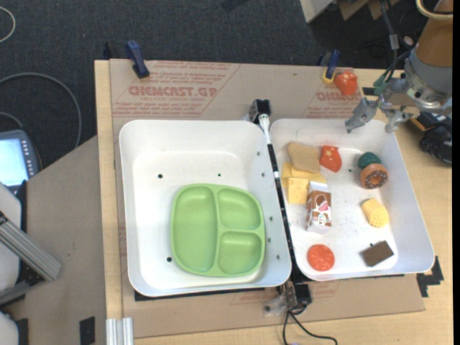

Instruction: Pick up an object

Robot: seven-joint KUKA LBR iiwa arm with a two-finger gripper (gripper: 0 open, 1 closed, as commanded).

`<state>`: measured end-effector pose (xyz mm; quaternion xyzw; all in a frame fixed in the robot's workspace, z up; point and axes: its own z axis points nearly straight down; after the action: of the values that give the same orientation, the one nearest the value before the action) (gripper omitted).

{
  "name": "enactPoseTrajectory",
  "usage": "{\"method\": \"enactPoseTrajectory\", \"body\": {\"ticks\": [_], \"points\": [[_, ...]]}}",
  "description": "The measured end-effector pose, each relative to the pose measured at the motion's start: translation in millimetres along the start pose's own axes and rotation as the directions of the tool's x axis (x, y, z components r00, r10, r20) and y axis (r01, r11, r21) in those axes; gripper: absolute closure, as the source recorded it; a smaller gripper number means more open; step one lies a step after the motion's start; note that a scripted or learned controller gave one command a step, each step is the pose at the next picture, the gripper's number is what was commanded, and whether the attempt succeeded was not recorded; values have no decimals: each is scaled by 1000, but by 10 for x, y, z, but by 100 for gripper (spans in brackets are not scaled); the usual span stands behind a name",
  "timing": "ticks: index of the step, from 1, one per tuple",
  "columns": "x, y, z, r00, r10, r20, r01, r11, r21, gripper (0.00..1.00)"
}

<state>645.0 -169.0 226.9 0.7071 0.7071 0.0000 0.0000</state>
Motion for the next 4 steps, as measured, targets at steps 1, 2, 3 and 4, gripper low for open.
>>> {"method": "enactPoseTrajectory", "body": {"ticks": [1,2,3,4], "points": [[763,-492,529,1000,-6,-6,6,1000,9,0],[379,-924,1423,1000,8,-3,-8,1000,-4,0],[806,-966,1422,1000,-4,-3,4,1000,3,0],[773,-950,1302,1000,1,0,-1,1000,-4,100]]}}
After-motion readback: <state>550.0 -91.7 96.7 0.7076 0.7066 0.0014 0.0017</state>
